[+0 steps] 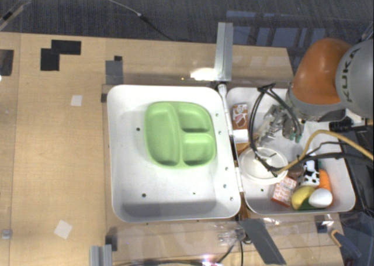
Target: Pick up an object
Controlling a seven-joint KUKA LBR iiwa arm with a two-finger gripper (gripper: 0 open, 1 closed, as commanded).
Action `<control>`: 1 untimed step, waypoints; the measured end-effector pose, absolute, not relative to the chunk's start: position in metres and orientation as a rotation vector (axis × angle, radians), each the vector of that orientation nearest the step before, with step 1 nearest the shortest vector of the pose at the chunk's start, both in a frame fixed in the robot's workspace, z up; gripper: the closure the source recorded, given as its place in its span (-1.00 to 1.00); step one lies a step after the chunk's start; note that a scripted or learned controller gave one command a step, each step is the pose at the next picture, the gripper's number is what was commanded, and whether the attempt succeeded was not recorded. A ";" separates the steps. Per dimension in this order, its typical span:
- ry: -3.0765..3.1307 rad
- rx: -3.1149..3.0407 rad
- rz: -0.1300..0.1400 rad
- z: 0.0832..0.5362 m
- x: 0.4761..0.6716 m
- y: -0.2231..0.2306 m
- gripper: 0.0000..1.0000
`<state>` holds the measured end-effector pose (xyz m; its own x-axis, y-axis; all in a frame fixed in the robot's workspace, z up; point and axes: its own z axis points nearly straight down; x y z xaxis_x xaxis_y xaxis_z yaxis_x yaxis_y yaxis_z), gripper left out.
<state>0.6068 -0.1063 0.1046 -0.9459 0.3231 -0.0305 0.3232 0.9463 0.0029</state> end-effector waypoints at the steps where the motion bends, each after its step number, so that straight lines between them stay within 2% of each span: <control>1: 3.098 0.353 0.000 0.254 0.657 -0.095 1.00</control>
